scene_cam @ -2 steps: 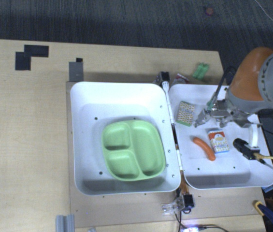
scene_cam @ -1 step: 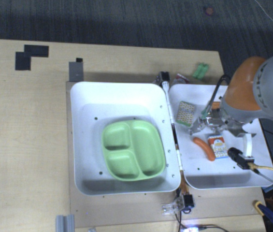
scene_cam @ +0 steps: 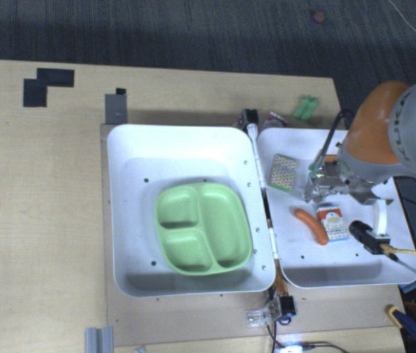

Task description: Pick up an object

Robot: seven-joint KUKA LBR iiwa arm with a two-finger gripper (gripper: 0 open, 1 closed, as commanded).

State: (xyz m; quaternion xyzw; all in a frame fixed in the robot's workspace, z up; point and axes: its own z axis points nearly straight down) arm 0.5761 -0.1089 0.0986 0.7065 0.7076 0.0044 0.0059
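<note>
The right bin [scene_cam: 384, 274] holds three small things. A speckled grey-green packet [scene_cam: 283, 172] lies near its left wall. An orange sausage-shaped toy [scene_cam: 311, 226] lies slantwise in the middle. Touching its right side is a small red and white box [scene_cam: 333, 223]. My gripper [scene_cam: 316, 190] hangs low over the bin, between the packet and the sausage toy and just above the toy's upper end. Nothing can be seen held in it.
The left bin [scene_cam: 127, 197] holds a light green divided plate [scene_cam: 203, 227]. A green object [scene_cam: 305, 109] lies on the bench behind the right bin. The arm's orange band [scene_cam: 373, 127] and grey body cover the right bin's far right corner.
</note>
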